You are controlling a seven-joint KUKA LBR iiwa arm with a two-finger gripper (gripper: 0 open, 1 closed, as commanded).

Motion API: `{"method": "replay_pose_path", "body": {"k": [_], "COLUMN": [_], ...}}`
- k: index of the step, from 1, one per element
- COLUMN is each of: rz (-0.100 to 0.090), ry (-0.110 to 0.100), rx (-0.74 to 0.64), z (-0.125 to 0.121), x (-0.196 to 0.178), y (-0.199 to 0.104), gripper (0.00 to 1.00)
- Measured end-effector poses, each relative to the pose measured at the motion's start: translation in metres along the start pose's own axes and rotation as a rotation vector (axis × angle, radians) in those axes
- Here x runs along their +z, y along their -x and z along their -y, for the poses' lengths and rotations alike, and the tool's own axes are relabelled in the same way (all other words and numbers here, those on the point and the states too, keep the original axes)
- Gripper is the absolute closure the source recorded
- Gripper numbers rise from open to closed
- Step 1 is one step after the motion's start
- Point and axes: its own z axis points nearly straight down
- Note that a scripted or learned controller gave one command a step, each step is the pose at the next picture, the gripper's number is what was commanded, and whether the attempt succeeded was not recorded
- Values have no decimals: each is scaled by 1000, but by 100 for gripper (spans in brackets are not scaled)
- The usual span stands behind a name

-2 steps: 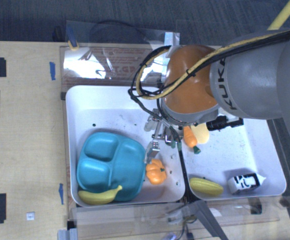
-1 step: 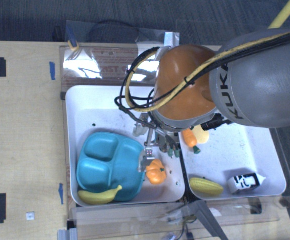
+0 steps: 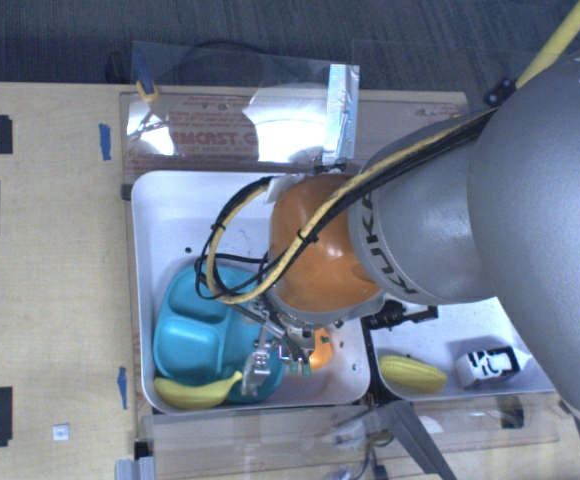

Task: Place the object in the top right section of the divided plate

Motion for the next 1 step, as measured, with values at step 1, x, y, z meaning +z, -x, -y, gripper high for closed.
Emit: {"method": "replay_pose_path", "body": {"k": [1], "rz": [27], "ry": [15], "rx": [-187], "z": [51], "x": [25], "y": [55], "gripper": [0]}}
